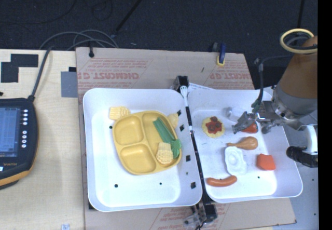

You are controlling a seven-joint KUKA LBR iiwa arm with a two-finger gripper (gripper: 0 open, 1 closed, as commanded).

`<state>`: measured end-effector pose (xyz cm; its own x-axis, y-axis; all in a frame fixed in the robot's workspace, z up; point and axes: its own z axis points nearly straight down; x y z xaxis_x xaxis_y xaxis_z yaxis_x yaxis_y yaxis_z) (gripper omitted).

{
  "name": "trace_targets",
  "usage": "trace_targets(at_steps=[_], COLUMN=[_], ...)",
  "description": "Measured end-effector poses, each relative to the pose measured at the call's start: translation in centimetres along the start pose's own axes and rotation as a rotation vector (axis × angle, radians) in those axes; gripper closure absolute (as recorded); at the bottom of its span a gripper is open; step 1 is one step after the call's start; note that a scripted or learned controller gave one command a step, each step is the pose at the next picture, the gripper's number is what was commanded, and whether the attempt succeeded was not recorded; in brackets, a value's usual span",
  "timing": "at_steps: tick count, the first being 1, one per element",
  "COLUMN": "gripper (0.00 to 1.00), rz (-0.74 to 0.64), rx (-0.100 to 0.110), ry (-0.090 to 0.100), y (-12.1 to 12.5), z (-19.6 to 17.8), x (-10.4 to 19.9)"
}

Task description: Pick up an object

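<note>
Gripper [251,122] is hovering fingers-spread, gripping nothing, at right bin's [290,188] far edge over orange piece [251,128]; crowding drumstick [244,144] is risking a miss.

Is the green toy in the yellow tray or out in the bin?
In the tray: the green toy lies across the yellow tray's right-hand compartment, beside a corn piece.

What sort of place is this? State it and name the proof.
Likely a robotics lab bench for grasping tests: two shallow white bins of plastic toy food such as a red sausage, a grey arm's two-finger gripper reaching in, and a handheld control pendant beside them.
</note>
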<state>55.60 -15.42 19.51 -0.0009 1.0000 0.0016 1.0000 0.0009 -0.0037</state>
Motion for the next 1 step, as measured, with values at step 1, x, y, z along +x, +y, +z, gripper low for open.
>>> trace_targets(at_steps=[1], gripper=[1.00], rz=[0.001], rx=[0.002], ry=[0.001], y=[-0.03], z=[-0.99], x=[-0.09])
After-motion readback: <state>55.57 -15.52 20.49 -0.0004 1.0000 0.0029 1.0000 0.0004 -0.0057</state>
